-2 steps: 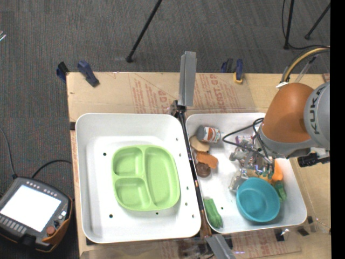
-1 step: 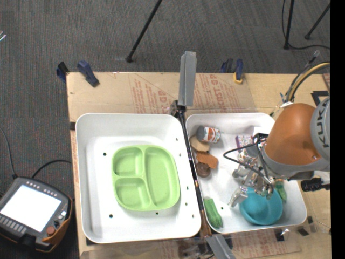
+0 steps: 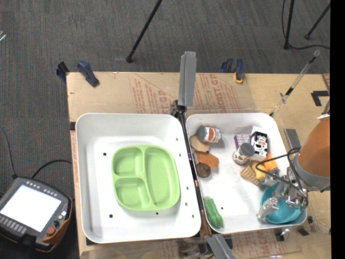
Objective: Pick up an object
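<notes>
Gripper (image 3: 281,198) lowered over teal bowl (image 3: 283,213), right bin (image 3: 237,220)

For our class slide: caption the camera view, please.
Robot pincer reaches over a teal bowl in the cluttered right bin; green divided plate in left bin.

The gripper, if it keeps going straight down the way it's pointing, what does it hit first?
Most likely the teal bowl in the right bin's near right corner. The gripper hangs directly over the bowl's rim, though height above it is hard to judge from this slanted view.
</notes>
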{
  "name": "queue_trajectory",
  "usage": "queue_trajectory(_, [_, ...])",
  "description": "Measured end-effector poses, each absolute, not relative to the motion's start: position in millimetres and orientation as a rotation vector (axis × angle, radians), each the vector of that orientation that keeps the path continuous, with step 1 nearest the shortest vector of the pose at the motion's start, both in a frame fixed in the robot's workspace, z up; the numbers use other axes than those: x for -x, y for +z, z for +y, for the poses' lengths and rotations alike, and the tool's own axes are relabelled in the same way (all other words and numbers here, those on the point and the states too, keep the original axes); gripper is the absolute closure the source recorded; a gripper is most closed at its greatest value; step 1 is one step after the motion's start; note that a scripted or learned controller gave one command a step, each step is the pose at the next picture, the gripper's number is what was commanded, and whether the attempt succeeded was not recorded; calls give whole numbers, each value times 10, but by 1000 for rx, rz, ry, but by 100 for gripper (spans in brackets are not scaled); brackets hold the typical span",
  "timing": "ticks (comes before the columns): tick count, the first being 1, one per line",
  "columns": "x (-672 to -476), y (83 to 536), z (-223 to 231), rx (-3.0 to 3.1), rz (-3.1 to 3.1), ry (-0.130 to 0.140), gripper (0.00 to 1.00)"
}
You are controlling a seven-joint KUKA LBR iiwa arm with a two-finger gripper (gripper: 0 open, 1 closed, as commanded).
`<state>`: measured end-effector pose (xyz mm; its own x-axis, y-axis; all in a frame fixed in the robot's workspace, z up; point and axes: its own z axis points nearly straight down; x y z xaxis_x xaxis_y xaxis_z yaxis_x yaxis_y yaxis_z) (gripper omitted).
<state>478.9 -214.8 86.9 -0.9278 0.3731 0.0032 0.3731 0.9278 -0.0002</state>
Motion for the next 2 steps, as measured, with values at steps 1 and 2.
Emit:
queue_trajectory(1, [-5410, 872, -2114, 476, -3106, -3, 0])
queue_trajectory(2, [-5010, 868, -1897, 467, -3105, -3, 0])
